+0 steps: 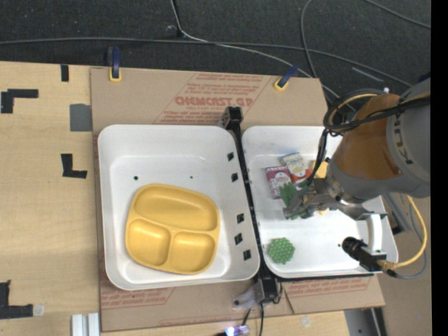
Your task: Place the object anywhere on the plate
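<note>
A yellow plate (172, 228) with three compartments lay in the left bin (112, 159). In the right bin (329, 261) the gripper (299, 203) reached low over a cluster of small packets (283, 176) near the bin's middle; whether its fingers were released or clenched on anything could not be told. A green bumpy ball (281, 250) sat apart near the front wall, just beside the divider between the bins.

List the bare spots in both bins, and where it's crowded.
Left bin: bare floor above the yellow plate, toward the far wall; the plate's three compartments look bare. Right bin: bare patch between the green ball and near-right wall. Crowded around the packets under the gripper.
</note>
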`<state>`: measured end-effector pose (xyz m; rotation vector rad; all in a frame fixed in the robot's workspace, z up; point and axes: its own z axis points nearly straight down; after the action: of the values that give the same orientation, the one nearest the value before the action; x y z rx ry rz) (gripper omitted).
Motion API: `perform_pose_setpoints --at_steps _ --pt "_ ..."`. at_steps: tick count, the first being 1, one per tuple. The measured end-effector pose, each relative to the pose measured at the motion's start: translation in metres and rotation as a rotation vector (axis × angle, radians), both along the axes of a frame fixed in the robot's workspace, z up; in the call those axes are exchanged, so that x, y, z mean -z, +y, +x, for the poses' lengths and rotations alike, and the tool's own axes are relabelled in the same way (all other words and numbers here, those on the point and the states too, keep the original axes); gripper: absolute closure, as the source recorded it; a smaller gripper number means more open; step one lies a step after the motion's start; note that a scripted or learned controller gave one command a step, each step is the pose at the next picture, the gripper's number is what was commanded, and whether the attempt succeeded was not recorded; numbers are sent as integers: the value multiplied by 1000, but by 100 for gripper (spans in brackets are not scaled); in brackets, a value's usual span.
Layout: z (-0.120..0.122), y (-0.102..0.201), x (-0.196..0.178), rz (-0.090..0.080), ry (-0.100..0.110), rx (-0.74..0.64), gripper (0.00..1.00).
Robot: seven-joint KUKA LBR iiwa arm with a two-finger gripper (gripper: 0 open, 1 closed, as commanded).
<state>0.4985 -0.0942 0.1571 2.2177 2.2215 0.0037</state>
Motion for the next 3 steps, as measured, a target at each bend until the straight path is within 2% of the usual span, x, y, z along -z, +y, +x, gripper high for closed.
perform_pose_setpoints --at_steps 2,3 --pt "9 7 -87 -1 0 0 100" --pt "-2 68 -78 1 6 -5 100"
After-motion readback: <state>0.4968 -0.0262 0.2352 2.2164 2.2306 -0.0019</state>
